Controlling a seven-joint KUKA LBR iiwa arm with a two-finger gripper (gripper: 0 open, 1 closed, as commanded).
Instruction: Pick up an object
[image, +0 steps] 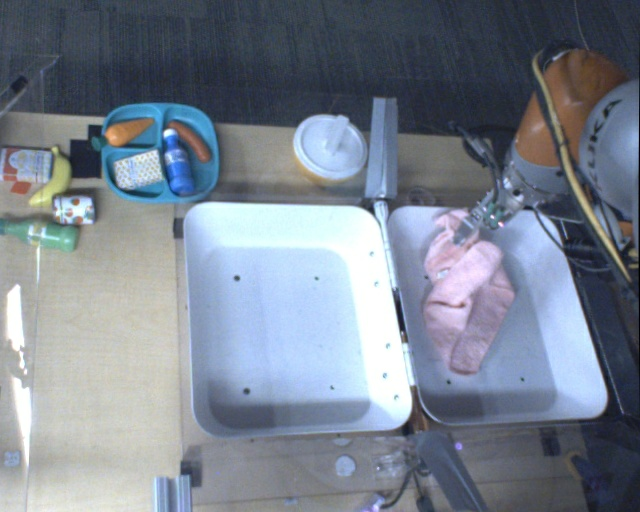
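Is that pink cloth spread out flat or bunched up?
Bunched up: the pink cloth lies in rumpled folds in the right bin.

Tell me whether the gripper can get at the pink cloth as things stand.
Probably yes. The gripper is already at the top edge of the pink cloth, which lies uncovered in the right bin with nothing on it.

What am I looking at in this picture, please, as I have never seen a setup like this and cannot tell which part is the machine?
This is a single camera fixed above a bench, looking down at a slant. The machine is a robot arm, grey with an orange band, reaching in from the right. Its gripper sits at the upper end of a crumpled pink cloth lying in the right white bin; whether it has hold of the cloth is not clear. Beside it is the left white bin. Behind the bins stand a blue divided tray of toy food and a lidded cup, with a few small toy items at far left.
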